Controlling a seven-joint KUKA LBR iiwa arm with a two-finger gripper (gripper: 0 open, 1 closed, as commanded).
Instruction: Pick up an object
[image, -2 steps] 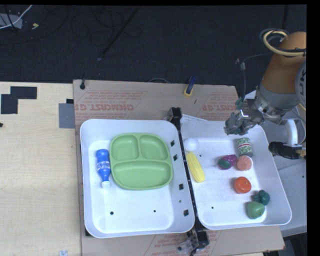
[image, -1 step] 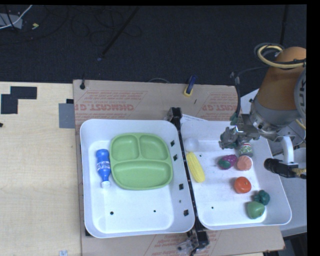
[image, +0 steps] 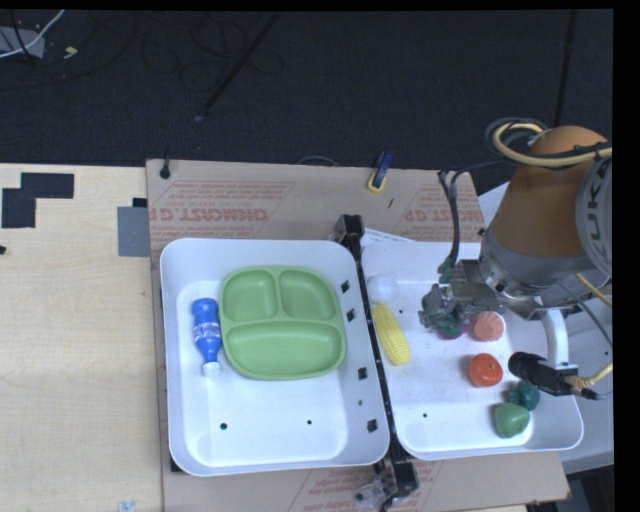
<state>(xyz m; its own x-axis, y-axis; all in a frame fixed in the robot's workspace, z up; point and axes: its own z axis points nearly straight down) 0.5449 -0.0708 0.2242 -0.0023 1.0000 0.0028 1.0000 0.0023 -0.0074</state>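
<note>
Here the cardboard sheet (image: 260, 205) reads "CHEMCAST GP" upside down; the jaws (image: 447, 312) hang above a dark rounded toy (image: 450, 325), grip unclear.

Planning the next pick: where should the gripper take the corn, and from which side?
Grip the corn across its middle, coming straight down. It lies flat along the divider, long axis running near to far, so fingers should close across its narrow width, minding the bin wall on its left.
</note>
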